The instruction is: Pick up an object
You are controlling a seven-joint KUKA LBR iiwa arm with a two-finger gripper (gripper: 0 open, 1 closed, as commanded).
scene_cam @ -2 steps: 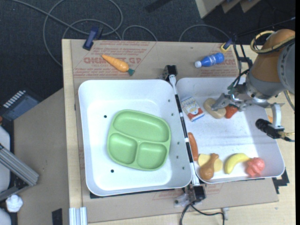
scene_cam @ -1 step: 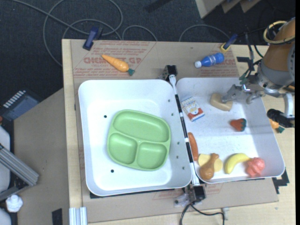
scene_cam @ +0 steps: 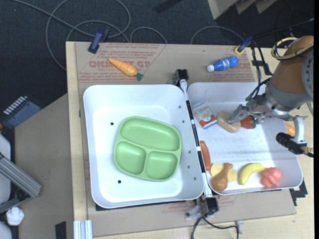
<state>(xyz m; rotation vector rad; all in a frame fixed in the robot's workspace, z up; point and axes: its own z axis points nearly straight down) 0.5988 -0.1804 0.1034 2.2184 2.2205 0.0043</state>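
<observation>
Toys in the right bin (scene_cam: 234,89) are my candidates; nearest is a tan, bread-like piece (scene_cam: 228,123) with a red piece (scene_cam: 247,123) touching its 3 o'clock side. My pincer (scene_cam: 245,114) sits low over that pair, arm coming in from 3 o'clock. Can't tell if the pincer is apart or together; the wrist hides the tips. Nothing visibly between them, so I'm not calling it a grab.

Other items in the bin: small carton (scene_cam: 204,115) at 9 o'clock of the tan piece, hot dog (scene_cam: 205,155) along the left wall, drumstick (scene_cam: 223,176), banana (scene_cam: 250,172) and pink lump (scene_cam: 271,177) along the 6 o'clock edge. Left bin (scene_cam: 99,108) holds a green divided tray (scene_cam: 147,148). Carrot (scene_cam: 124,67) and blue bottle (scene_cam: 224,63) lie outside, at 12 o'clock of the bins.

Step, my read: approach/descend on the tan-red pair, pre-grasp. Next move needs centering on one piece, not the seam between two, then close and lift straight. Risk: pinching both or knocking one aside.
</observation>
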